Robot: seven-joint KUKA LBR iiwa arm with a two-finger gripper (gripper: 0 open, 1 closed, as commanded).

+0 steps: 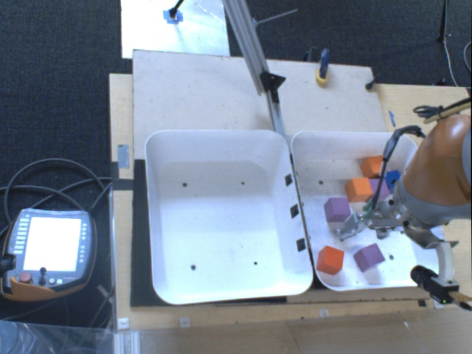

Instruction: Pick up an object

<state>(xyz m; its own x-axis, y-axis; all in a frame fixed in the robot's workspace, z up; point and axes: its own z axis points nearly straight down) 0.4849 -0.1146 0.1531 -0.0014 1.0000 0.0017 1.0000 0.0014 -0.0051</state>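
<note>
From my overhead camera, the two-finger metal gripper sits low in the right white plastic bin, fingers spread and pinching nothing, just beside a purple foam cube. I judge this the approach step; next I'd centre over the cube, descend, and clamp.

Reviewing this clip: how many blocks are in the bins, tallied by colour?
Orange blocks: 3
Purple blocks: 2
Blue blocks: 1, partly hidden behind the arm
Total: 6, all in the right bin; the arm may hide more.
</note>
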